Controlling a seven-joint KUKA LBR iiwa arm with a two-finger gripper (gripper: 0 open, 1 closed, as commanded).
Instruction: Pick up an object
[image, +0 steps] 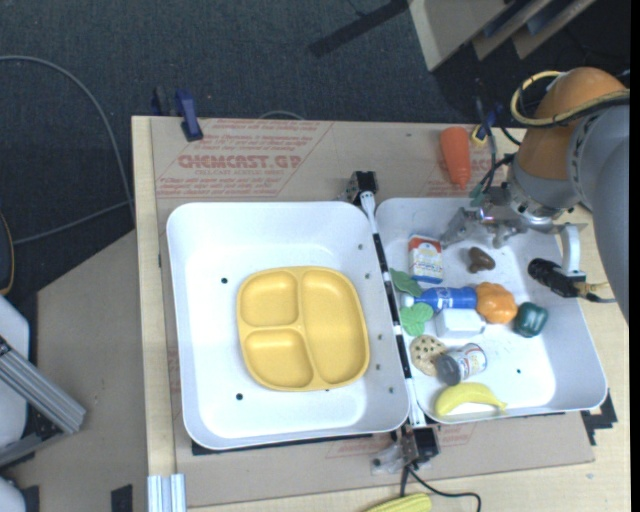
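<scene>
The gripper (487, 222) hangs over the right bin (570, 370). A small brown thing (481, 259) lies just below its jaws.

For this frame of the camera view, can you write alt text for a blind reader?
The grey arm reaches from the right over the right bin, which holds a banana, an orange, a blue bottle and other small items. The left bin holds a yellow divided plate.
</scene>
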